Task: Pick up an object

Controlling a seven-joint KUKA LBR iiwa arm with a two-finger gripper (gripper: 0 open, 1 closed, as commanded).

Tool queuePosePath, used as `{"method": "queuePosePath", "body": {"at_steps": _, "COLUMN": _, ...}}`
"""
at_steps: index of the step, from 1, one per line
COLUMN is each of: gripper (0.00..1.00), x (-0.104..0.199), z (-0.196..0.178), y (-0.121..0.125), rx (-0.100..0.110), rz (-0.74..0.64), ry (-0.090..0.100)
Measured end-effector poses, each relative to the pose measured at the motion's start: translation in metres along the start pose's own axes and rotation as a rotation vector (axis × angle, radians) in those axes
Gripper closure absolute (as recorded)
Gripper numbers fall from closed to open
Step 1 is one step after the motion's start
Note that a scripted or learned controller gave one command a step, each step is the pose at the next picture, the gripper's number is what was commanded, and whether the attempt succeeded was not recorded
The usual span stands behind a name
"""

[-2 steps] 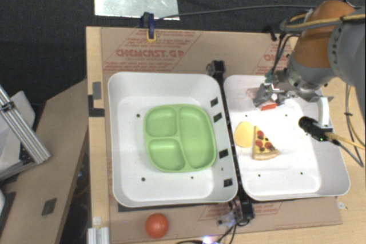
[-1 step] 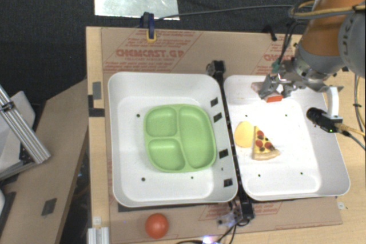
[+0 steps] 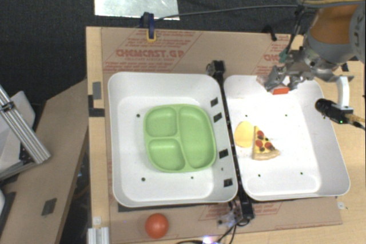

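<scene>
My gripper (image 3: pixel 280 83) hangs over the far left corner of the right bin (image 3: pixel 320 174). A small orange-red piece (image 3: pixel 280 90) shows right at its tip; whether it is gripped or lies on the bin floor is unclear. A toy pizza slice (image 3: pixel 265 146) and a pale yellow piece (image 3: pixel 244 134) lie side by side, touching, at the left of the right bin, well in front of the gripper. A green divided plate (image 3: pixel 179 138) rests in the middle of the left bin (image 3: pixel 128 94).
A red-orange ball (image 3: pixel 156 225) sits on the bench in front of the left bin. A black clip ridge (image 3: pixel 224 123) runs between the bins. A black fitting with a green light (image 3: pixel 331 110) pokes in at the right bin's right edge.
</scene>
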State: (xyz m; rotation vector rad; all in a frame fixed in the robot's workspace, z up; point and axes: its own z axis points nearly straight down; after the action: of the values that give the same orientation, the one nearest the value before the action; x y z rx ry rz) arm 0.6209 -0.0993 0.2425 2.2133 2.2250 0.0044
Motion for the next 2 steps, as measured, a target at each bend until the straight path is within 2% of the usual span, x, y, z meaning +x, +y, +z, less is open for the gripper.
{"method": "queuePosePath", "body": {"at_steps": 1, "gripper": 1.0, "x": 0.046, "z": 0.007, "y": 0.007, "rx": 0.002, "rz": -0.003, "ry": 0.002}}
{"method": "queuePosePath", "body": {"at_steps": 2, "gripper": 1.0, "x": 0.096, "z": 0.0, "y": 0.002, "rx": 0.003, "rz": -0.004, "ry": 0.002}}
